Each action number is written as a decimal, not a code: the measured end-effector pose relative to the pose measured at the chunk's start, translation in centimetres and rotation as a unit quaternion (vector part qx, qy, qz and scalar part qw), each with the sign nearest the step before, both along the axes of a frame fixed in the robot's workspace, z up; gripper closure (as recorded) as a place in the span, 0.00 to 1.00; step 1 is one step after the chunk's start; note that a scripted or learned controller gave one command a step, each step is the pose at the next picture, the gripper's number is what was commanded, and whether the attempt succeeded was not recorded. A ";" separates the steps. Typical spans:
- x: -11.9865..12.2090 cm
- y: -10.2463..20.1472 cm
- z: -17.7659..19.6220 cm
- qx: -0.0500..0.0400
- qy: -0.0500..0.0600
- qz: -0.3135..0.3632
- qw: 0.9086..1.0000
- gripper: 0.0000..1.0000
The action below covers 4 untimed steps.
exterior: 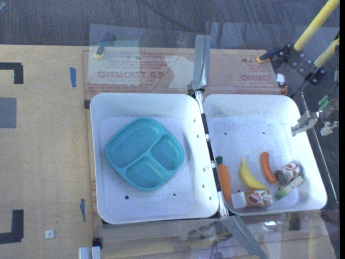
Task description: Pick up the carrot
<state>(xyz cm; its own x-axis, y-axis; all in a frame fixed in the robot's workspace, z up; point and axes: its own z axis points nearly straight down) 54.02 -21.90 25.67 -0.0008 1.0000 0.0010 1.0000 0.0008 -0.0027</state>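
Zero progress, by my read: carrot [223, 180] lies untouched in the right bin [253, 115], against its left wall beside the banana [249, 176]. Gripper [318, 120] sits at the bin's right rim, well apart from it. Whole approach and grasp remain. Gripper is half cut off at the frame edge; can't tell its state.

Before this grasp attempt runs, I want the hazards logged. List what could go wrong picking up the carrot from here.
1. The carrot lies close along the right bin's left wall, so there may be little room on that side and the grasp could slip off.
2. The banana lies just to its right and may get nudged or picked instead.
3. An orange sausage-shaped toy nearby looks similar, so the program might target the wrong item.
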 end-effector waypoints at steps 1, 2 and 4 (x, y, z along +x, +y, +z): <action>0.1 -0.2 1.0 -0.001 -0.001 0.000 1.000 1.00; 0.1 -0.2 1.0 -0.001 -0.001 0.000 1.000 0.00; -6.0 8.8 -11.8 0.001 0.000 0.186 0.983 0.00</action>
